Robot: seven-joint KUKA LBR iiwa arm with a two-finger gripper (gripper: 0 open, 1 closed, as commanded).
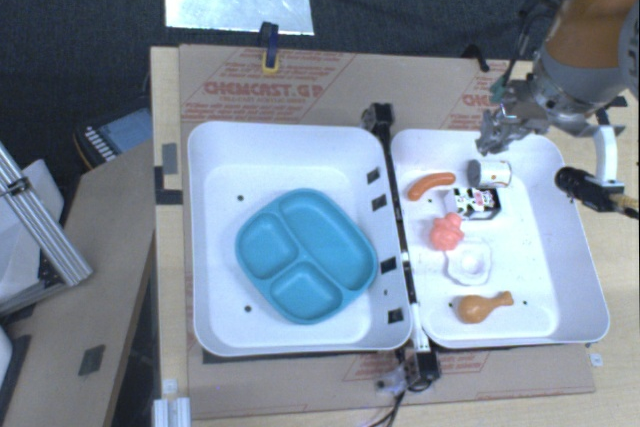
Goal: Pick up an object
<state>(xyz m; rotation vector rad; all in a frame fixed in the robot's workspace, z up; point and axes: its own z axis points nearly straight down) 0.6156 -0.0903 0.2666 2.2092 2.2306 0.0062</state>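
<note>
- Gripper (492,141) hung over the back of the right bin (575,255), just above a small white cylinder (492,174); fingers too small and dark to read, so couldn't tell if spread or closed. Nothing seen between them.
- Pickable items all sat in the right bin: orange sausage-shaped toy (431,184) near the inner wall, a black-and-white printed packet (476,202) just beside the cylinder, a pink lumpy toy (447,233) mid-bin, a white fried-egg-like piece (469,264) touching or nearly touching the pink one, and a tan drumstick-shaped toy (484,306) at the front.
- Left bin (215,215) held a blue divided tray (304,256), well apart from the arm.
- Judged step: approach, w/ the cylinder as the likely target since it lay closest under the tool.
- To do it well, prob.: centre over the cylinder, turn the wrist so the fingers cross its short axis, and come straight down; it may roll, and the packet alongside could get caught.
- Sausage or drumstick looked like easier alts: each lay clear of neighbours.
- Writing: cardboard sheet (300,85) under the bins read "CHEMCAST" in red, then letters that looked like "GP"; same print partly seen at right. Packet print illegible.
</note>
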